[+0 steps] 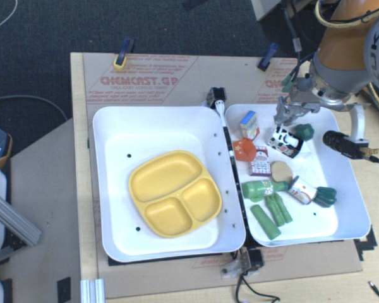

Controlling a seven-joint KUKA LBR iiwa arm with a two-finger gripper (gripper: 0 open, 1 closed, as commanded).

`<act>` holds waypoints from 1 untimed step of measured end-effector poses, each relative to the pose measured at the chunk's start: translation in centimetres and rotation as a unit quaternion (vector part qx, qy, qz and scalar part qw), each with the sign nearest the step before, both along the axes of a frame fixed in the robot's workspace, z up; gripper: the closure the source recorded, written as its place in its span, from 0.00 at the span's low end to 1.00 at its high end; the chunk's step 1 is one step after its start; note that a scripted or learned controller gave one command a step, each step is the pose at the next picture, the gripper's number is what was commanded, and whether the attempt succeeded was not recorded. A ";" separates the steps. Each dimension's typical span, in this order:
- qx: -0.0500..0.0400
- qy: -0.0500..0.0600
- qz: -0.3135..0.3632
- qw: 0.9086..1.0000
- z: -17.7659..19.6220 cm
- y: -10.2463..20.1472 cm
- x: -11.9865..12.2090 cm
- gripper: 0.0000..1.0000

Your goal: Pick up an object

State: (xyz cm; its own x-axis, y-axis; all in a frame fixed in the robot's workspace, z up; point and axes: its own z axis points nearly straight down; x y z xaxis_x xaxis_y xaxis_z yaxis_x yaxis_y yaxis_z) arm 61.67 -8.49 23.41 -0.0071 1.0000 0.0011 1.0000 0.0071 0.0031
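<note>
1. Black-and-white toy (pixel 285 141): in right bin (pixel 347 188), near its back edge, long axis slanting left-to-right.
2. Gripper (pixel 289 120): directly above toy, just short of it; finger state apparently unreadable, cannot tell.
3. Straight descent required.

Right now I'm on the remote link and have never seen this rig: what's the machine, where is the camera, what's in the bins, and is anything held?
One fixed camera looks down at a slant on a bench with two shallow white bins. The grey arm with the orange band reaches in from the right; its two-finger gripper hangs over the right bin, just above a black-and-white toy. I cannot see anything between its fingers. The left bin holds a yellow divided tray. The right bin holds a clutter of small things: green sticks, a red piece, a small blue-and-white carton.
</note>
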 end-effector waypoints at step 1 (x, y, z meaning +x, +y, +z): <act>0.000 0.003 -0.001 1.000 -1.3 5.3 0.6 1.00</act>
